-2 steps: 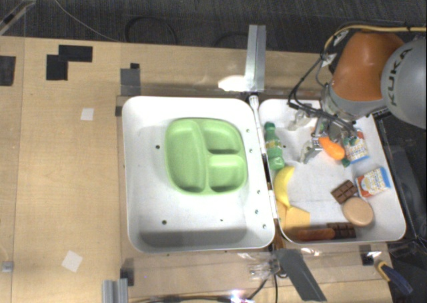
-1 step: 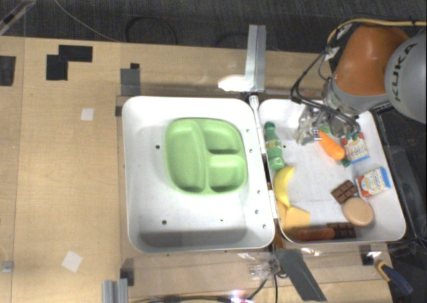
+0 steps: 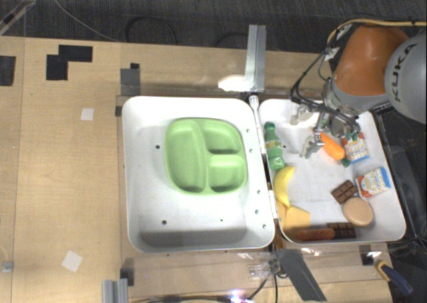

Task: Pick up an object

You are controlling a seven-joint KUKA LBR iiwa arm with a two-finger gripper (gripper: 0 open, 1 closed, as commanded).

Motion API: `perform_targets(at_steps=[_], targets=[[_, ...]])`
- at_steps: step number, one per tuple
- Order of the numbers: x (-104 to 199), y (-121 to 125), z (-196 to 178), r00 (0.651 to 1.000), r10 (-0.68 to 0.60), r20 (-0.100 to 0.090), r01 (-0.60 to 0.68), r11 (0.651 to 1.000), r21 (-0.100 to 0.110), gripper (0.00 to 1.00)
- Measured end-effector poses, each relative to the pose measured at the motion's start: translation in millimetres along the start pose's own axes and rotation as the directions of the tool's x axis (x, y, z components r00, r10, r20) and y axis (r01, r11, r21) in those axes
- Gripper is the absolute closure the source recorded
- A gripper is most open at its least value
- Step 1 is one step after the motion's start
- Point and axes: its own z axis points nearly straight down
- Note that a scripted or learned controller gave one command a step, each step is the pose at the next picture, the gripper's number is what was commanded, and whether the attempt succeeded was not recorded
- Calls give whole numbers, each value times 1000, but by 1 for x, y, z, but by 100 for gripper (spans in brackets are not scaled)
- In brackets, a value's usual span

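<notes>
My gripper (image 3: 326, 139) hangs over the back of the right bin (image 3: 393, 218), below the orange band of the arm (image 3: 363, 61). Its fingers (image 3: 309, 147) stand open and spread. An orange carrot-like piece (image 3: 332, 147) lies on the bin floor right at the fingers, just right of the left one; whether they touch it is unclear. Beside it to the right lies a small colourful box (image 3: 357, 149).
The right bin also holds a green bottle (image 3: 271, 143), a banana (image 3: 284, 184), a yellow wedge (image 3: 297, 215), a brown bar (image 3: 325, 232), a chocolate piece (image 3: 344, 191), a tan disc (image 3: 359, 212) and a small carton (image 3: 373, 181). A green divided plate (image 3: 205, 155) lies in the left bin (image 3: 143, 228).
</notes>
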Motion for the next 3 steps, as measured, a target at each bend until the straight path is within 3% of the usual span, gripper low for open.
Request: perform_targets(at_steps=[1, 2, 3], targets=[[22, 1, 14, 1000, 23, -15, -23, 1000, -2, 0], [66, 1, 12, 998, 53, -15, -53, 999, -1, 0], [106, 41, 10, 987, 162, -10, -162, 987, 1, 0]])
